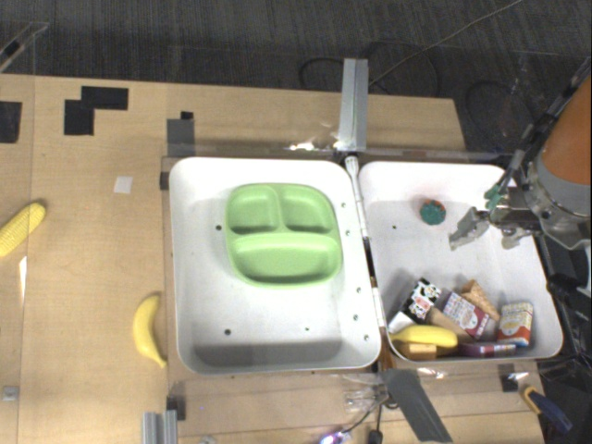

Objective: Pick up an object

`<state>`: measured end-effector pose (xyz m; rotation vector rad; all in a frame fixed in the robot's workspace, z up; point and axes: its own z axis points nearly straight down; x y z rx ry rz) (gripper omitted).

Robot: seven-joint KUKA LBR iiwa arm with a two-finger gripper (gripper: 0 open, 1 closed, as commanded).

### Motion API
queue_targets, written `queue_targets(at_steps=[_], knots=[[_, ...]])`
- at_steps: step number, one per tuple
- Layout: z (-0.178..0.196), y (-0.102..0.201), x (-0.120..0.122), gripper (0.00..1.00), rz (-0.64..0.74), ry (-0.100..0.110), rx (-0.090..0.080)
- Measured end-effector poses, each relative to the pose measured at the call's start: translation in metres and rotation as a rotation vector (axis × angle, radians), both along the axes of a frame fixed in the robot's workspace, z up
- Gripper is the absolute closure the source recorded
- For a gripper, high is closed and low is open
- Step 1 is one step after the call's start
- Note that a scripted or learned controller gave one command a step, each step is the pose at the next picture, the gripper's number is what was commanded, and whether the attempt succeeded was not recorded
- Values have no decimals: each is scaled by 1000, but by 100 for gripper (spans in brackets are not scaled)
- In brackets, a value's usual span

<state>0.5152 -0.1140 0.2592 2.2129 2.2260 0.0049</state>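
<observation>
While the gripper (487, 230) hangs over the right bin (398, 188) with fingers spread and nothing between them, a teal ball (432, 213) lies at its 9 o'clock, apart; packaged items (467, 317) cluster at 6 o'clock.

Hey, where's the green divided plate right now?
The green divided plate lies in the left white bin, toward its back and centre, well apart from the toy pile in the right bin.
</observation>
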Motion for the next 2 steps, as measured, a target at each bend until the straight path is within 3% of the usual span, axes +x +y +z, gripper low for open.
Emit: queue_targets(at_steps=[1, 2], knots=[[80, 42, -27, 0, 164, -4, -1], [-21, 47, -27, 0, 208, -1, -1]])
